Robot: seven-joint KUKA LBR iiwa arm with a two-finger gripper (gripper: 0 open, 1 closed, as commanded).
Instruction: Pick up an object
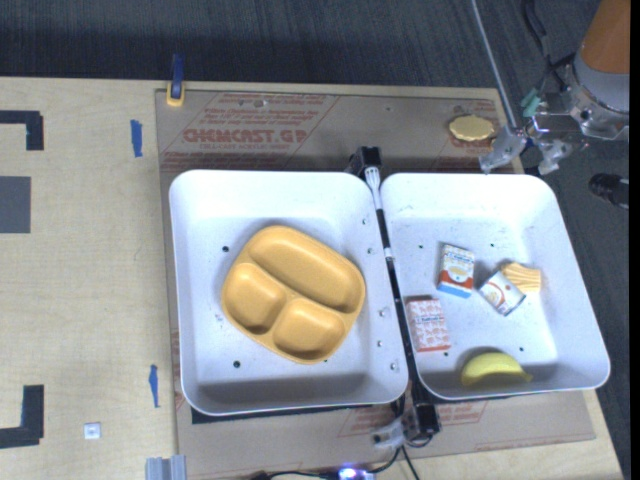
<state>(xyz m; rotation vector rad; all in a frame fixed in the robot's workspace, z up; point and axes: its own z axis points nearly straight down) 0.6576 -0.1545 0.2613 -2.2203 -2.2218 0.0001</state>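
The right bin [570,268] holds a small white, orange and blue carton [456,270], a toy pack of fries [510,288], a flat red and white box [428,325] and a yellow banana-like piece [492,369] near its front wall. A yellow divided plate [290,293] lies upside down in the left bin [195,268]. My gripper [523,154] hangs over the bench just behind the right bin's back rim, well above the objects. Its two fingers stand apart, open, with nothing between them.
A round tan disc [471,128] lies on the brown board behind the right bin, just left of the gripper. A thin rod [490,38] slants down to the gripper. The arm's orange band [610,23] is at the top right corner.
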